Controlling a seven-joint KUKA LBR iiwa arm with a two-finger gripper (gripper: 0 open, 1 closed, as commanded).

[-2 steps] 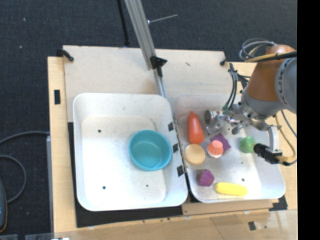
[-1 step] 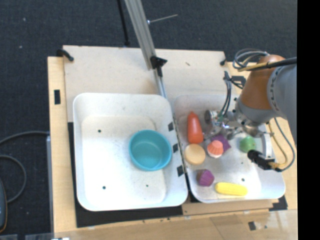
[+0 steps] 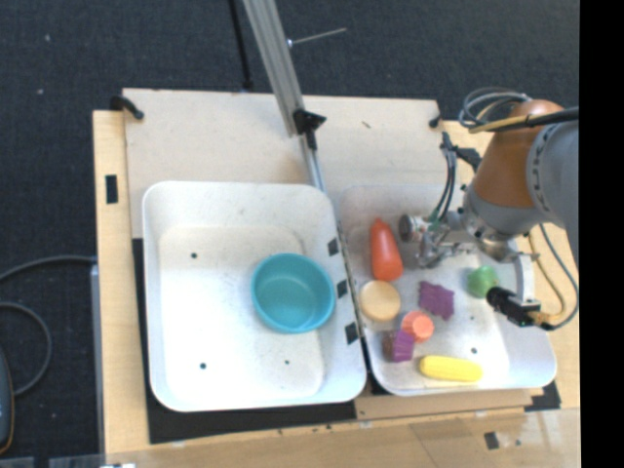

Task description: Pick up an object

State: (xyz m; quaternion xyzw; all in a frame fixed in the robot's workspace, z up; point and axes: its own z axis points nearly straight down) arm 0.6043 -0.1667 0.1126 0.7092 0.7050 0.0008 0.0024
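My gripper (image 3: pixel 429 246) hangs low over the back part of the right bin (image 3: pixel 534 367), just right of an upright red-orange carrot-shaped piece (image 3: pixel 385 251). In front of it lie a purple block (image 3: pixel 437 299), a tan round piece (image 3: pixel 380 301), a small orange cylinder (image 3: pixel 419 326), a smaller purple piece (image 3: pixel 399 345) and a yellow corn-like piece (image 3: pixel 449 368). A green ball (image 3: pixel 480 281) sits to the gripper's right, partly under the arm. I see nothing held by the gripper.
The left bin (image 3: pixel 161 208) holds a blue bowl (image 3: pixel 292 292) near its right side. A slanted metal pole (image 3: pixel 278 61) rises behind the bins. Cables and a black fitting (image 3: pixel 517 306) trail off the arm over the right bin's right side.
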